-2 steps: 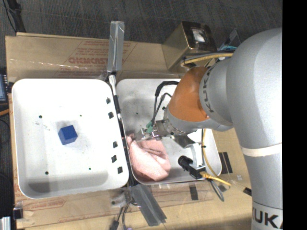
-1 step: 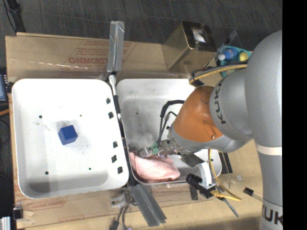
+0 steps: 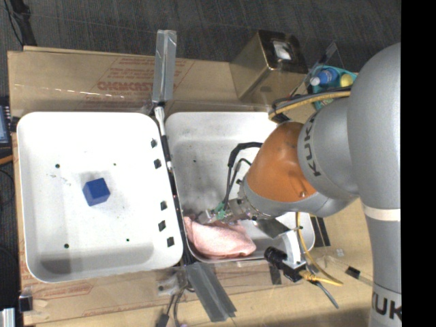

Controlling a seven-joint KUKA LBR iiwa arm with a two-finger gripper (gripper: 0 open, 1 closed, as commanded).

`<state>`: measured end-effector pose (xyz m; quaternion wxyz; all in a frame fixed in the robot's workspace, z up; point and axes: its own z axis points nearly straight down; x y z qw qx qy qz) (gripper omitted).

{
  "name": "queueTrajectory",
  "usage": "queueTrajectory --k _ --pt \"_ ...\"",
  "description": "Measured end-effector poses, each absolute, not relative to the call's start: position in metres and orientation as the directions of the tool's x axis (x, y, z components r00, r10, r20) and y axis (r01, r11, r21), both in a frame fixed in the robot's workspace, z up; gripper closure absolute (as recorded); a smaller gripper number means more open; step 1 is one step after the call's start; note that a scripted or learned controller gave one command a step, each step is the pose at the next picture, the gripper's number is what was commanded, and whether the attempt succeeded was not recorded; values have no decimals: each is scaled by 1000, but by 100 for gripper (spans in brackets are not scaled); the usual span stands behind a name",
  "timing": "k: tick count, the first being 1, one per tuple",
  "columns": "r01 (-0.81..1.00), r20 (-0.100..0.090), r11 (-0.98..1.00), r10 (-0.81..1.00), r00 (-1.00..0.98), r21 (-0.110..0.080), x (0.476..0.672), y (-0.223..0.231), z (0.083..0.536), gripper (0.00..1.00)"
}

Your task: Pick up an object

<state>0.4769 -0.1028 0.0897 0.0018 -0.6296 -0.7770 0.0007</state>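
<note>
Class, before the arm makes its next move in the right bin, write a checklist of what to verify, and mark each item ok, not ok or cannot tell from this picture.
1. Target in reach: pink object lies in the right bin, near its front edge, beside the arm's wrist: ok.
2. Gripper over target: it sits at the pink object's upper edge: ok.
3. Jaws open or shut: hidden by the wrist: cannot tell.
4. Object held: nothing seen between the jaws: cannot tell.
5. Blue cube out of the way: it sits alone in the left bin: ok.
</note>
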Motion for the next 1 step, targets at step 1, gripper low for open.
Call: queueTrajectory --k 1 --pt "988 3 155 988 -155 -7 498 -113 100 0"
